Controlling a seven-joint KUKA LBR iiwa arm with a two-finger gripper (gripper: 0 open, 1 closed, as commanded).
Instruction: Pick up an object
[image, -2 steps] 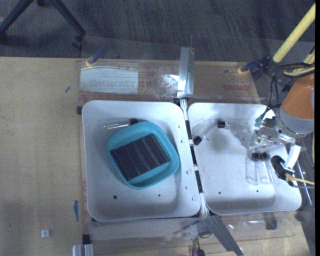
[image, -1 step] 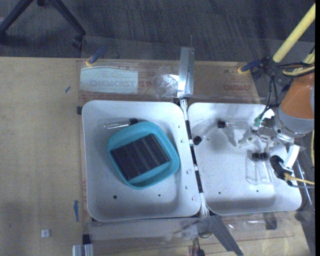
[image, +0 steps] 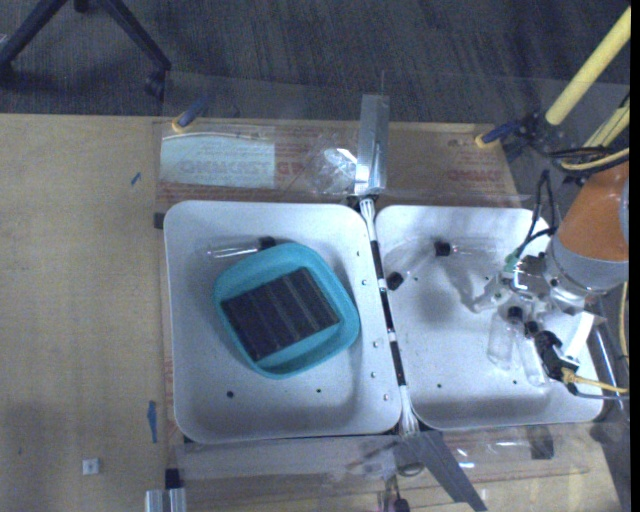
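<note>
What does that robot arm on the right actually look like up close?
The arm is grey with a broad orange band above the wrist. Its gripper is a cluster of pale grey and black parts, with black cables looping from it and a small green spot beside the wrist.

The arm (image: 598, 235) has a rounded orange band above a grey, cylindrical wrist section; below the wrist sits a cluster of pale metal and white parts, with a small green fitting on its left side; thin black cables loop along the arm's upper side; a black block with a white plate hangs at the lower end; a yellow cable trails beneath.
</note>
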